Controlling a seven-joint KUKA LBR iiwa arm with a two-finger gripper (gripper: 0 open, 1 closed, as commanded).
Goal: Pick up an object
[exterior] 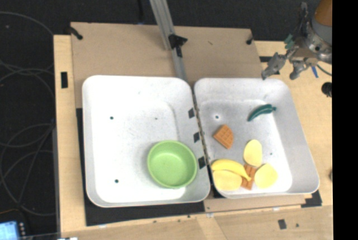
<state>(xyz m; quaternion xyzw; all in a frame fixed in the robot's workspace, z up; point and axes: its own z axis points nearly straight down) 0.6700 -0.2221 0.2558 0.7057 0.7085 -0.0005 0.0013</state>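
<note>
My gripper (284, 68) hangs above the far right corner of the right bin (291, 121), open, with nothing between its fingers. In that bin lie a dark green pepper-like piece (261, 112), an orange waffle-like square (223, 136), several yellow pieces (253, 151) and a yellow banana (226, 165) near the front. A light green bowl (172, 163) sits in the left bin (112, 121) at its front right.
A grey metal pole (159, 9) slants up from between the bins at the back. The bins rest on a brown board (224, 43) on the wooden bench. Black cables lie on the dark floor at left.
</note>
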